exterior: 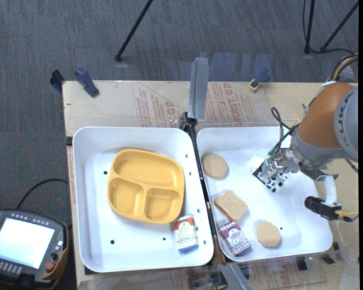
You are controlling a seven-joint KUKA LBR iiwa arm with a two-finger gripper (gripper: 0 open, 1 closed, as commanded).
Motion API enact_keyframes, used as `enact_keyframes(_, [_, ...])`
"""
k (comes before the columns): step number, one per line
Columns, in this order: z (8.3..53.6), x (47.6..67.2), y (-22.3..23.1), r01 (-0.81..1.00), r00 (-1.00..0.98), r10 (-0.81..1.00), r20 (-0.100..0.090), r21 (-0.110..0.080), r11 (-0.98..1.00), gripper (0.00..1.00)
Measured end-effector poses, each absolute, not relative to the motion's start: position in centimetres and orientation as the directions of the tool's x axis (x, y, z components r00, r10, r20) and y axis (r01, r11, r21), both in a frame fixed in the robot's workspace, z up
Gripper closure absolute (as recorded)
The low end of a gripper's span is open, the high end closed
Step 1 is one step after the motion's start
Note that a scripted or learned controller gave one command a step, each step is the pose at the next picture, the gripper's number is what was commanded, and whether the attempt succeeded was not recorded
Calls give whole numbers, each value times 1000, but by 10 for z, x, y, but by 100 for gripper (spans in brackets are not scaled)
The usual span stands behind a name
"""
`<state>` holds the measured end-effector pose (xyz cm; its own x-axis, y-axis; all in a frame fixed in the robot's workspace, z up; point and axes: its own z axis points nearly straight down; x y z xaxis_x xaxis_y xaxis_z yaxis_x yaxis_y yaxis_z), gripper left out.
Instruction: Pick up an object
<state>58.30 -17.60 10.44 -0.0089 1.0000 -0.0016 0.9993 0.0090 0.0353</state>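
Objects lie unpicked in the right bin (308,237), so the pick is, by my judgement, not yet made. Nearest in that bin: a red carton (235,238), long axis running front-left to back-right; a round biscuit (268,234); then toast (230,205); farther, another biscuit (215,165). Gripper (272,177) hovers right of that biscuit; grip state: cannot tell.

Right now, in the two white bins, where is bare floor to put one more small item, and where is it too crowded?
Left bin: bare strips left of the yellow tray and in front of it, up to the small carton. Right bin: bare floor along its far wall, and between the gripper and the front cookie. Crowded: its left side, with the far cookie, toast and red carton.
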Motion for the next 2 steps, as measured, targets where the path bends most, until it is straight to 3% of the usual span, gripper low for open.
enact_keyframes(1, [175, 583, -83, 1000, -11, 1000, 3, 6, 11, 100])
enact_keyframes(2, [85, 552, -123, 1000, 1, 1000, 2, -6, 0, 100])
